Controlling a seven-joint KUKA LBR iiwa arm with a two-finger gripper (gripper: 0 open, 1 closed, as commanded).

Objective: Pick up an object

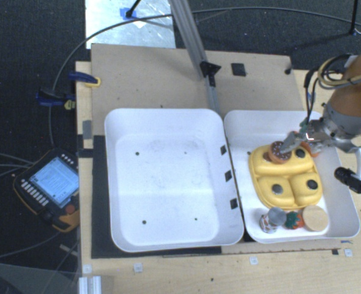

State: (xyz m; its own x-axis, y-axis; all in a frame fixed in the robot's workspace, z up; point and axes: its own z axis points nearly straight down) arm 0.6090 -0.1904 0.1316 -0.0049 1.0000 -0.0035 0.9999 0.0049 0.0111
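- Your claw (289,141) is hanging low over the right bin (346,216), right of centre in the frame; can't tell how it's set.
- It's sitting right above a small brown round piece (280,152) that's resting on the yellow tray (287,176).
- A tan disc (316,218), an orange-green bit (295,220) and a grey-white thing (271,219) are lying along the bin's lower edge.
- The left bin (168,176) is taking up the middle of the tabletop (150,78).

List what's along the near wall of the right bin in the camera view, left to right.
Small silver piece → green and red piece → tan round disc, all in the right bin, in front of the yellow tray.
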